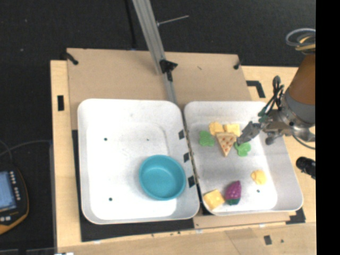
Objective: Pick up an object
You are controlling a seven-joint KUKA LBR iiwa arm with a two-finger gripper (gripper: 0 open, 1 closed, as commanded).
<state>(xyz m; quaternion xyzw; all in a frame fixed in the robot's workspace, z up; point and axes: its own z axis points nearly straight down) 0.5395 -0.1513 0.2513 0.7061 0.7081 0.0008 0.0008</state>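
While the arm [303, 89] reaches over the right bin [276, 195], its claw [245, 138] hangs by a green toy [244, 149] and waffle wedge [226, 143]; whether it grips is unclear.

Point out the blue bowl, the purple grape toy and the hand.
blue bowl [161, 177], camera view, inner floor.
purple grape toy [232, 192], camera view, its middle.
hand [245, 137], camera view, between the fingertips.

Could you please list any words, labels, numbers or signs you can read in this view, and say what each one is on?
There is no readable text.
The handheld device at the left edge has a lit screen, too small and blurred to read.
The white bins, blue bowl and toy pieces bear no markings.
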